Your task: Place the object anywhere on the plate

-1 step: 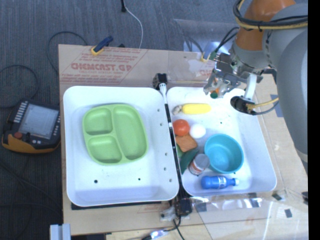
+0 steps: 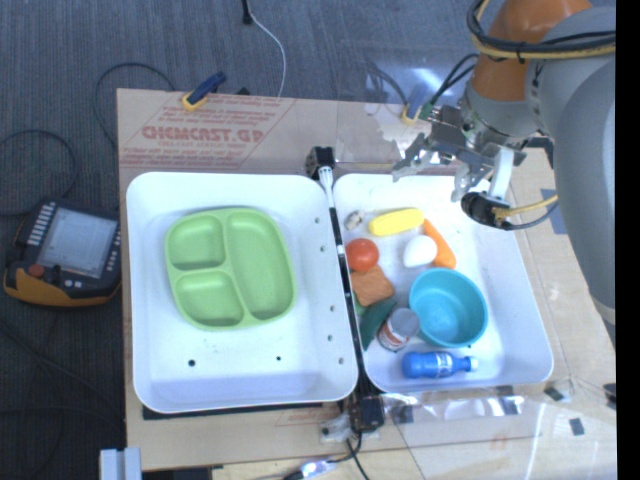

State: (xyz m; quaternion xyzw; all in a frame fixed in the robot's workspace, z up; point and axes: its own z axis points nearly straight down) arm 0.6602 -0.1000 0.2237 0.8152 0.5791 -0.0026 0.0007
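A light green plate [image 2: 230,266] with three compartments lies in the left bin [image 2: 150,368]; nothing rests on it. The right bin [image 2: 520,308] holds a yellow banana [image 2: 396,222], an orange carrot [image 2: 440,244], a white egg [image 2: 419,252], a red tomato [image 2: 363,255], a brown bread piece [image 2: 372,287], a dark green item [image 2: 376,318], a blue bowl [image 2: 448,307], a small can [image 2: 398,329] and a blue bottle [image 2: 437,365]. My gripper [image 2: 437,175] hangs over the far edge of the right bin, above the banana, open, with nothing between its fingers.
A black divider post [image 2: 321,160] stands between the bins at the far side. A handheld pendant [image 2: 62,252] lies left of the bench. Cables [image 2: 520,213] trail from the wrist over the right bin's far right corner.
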